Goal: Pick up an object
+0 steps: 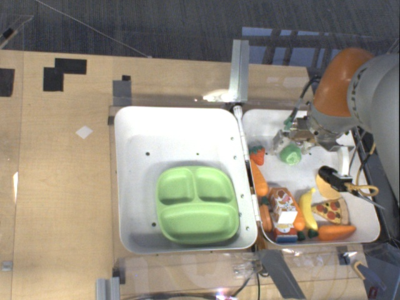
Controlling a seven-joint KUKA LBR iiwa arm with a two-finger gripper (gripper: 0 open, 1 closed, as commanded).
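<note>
My gripper [292, 141] hangs over the upper part of the right bin [265, 120], reaching in from the right. A small round green object [290, 155] sits right under its tip, touching or nearly touching it; I cannot tell whether it is gripped. Other toys lie in this bin: a small red-orange piece [256, 157], an orange carrot [259, 181] along the left wall, a printed box [284, 212], a yellow banana [306, 208], a pizza slice [331, 211] and a second orange carrot [335, 232].
The left bin [134, 130] holds a green divided plate [197, 204] toward its front. A metal divider [244, 161] separates the two bins. A yellow wedge [325, 184] lies at the right side of the right bin, beneath the arm.
</note>
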